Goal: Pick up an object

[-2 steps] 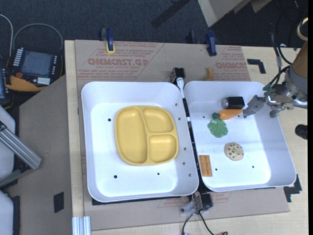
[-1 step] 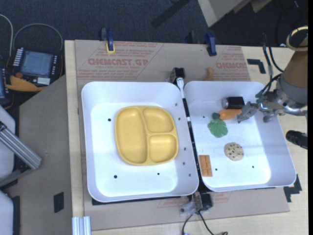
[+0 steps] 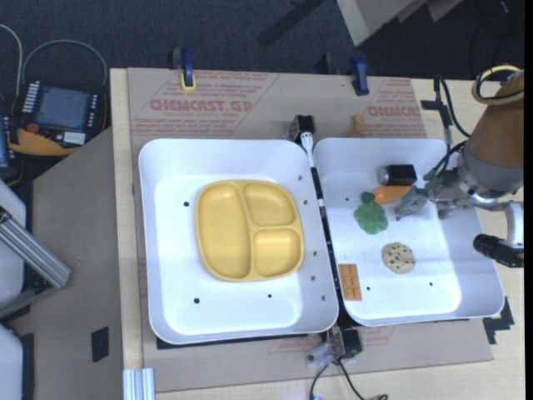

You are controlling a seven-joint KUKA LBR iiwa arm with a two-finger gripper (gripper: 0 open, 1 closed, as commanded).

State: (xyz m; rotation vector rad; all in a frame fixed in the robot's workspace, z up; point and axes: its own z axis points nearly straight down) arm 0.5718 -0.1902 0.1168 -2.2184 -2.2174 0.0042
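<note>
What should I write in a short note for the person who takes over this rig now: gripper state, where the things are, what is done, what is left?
Gripper: low over the right bin, near its upper edge; whether it is open or shut cannot be told.
Things in the right bin: orange piece and black block just beside the gripper, green broccoli, cookie, orange card.
Left bin: yellow divided plate.
Done: nothing is seen lifted.
Left: grasp one object and lift it.

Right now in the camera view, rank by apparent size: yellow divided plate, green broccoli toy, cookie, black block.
1. Yellow divided plate
2. Green broccoli toy
3. Cookie and black block look about alike, so unranked.
</note>
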